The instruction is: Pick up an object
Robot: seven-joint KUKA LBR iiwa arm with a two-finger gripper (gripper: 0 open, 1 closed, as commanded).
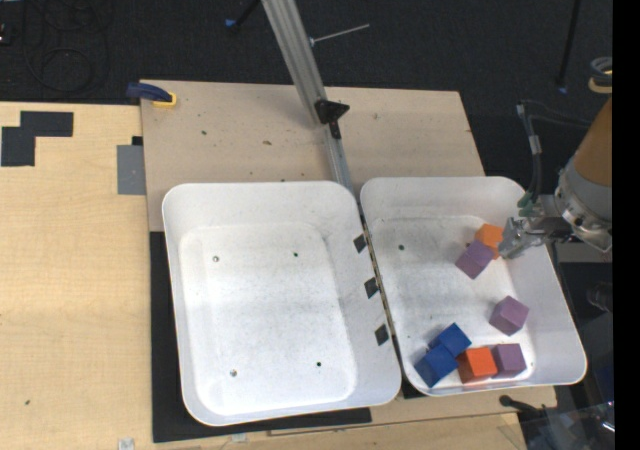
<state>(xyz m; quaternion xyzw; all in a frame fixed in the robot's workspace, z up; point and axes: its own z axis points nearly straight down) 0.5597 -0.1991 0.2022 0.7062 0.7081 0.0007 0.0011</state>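
My hand (512, 241) hovered over the right bin (420, 208), beside an orange block (489, 234) and a purple cube (474, 259); I couldn't tell its grip.

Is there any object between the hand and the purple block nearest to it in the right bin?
Nothing visible. The hand is right beside the purple block, with an orange block next to both.

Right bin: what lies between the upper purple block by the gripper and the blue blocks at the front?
In the camera view, only bare white bin floor lies between the upper purple block and the blue blocks.
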